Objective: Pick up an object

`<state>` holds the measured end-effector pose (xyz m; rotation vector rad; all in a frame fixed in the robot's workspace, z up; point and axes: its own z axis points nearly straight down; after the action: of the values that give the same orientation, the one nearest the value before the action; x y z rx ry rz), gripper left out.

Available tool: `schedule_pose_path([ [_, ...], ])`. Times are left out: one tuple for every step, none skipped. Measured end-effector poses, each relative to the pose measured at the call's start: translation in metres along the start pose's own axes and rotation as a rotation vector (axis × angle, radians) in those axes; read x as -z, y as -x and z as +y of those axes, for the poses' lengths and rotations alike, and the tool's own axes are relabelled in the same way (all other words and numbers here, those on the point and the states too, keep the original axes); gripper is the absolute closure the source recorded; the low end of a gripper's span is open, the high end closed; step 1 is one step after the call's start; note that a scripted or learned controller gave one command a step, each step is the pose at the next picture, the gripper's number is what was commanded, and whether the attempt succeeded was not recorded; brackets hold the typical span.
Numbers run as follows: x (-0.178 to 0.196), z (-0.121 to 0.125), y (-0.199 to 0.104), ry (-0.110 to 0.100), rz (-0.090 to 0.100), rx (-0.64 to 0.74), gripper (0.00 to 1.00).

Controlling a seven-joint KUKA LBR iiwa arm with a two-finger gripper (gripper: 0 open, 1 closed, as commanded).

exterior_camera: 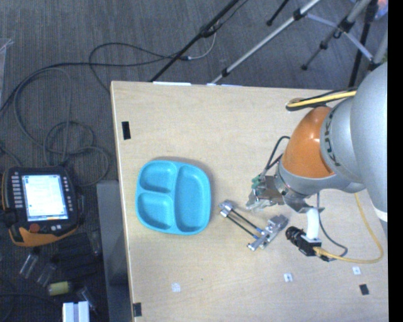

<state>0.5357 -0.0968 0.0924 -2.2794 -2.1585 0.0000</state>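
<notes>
Camera view, looking down on the table:

- Table (208,119): pale wood top. It carries short black tape marks, one near the left edge (126,130), and small pale tags along the near side.
- Blue divided plate (174,196): the task's thing. It is turquoise plastic with rounded corners, two small compartments on its left and one long one on its right. It lies flat on the table, left of centre, with nothing in it or touching it.
- Arm (352,144): grey, with an orange band (306,148), coming in from the right and bent low over the table.
- Pincer (250,227): a bare-metal assembly of thin parallel rods, just right of the plate and apart from it. I cannot tell whether it is released or clenched, and nothing is seen in its grasp.
- Teach pendant (41,201): on the grey carpet left of the table, black and orange, its screen lit. The text is too small to read.
- Black cables (69,132): looped on the carpet above the pendant.
- Stand legs (296,19): pale and dark tubes crossing the floor beyond the table's far edge.
</notes>
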Motion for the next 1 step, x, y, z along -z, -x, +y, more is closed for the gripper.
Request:
schedule_pose_path([
  [0.0903, 0.0516, -0.0202, -0.001, -0.005, -0.251, 1.00],
])
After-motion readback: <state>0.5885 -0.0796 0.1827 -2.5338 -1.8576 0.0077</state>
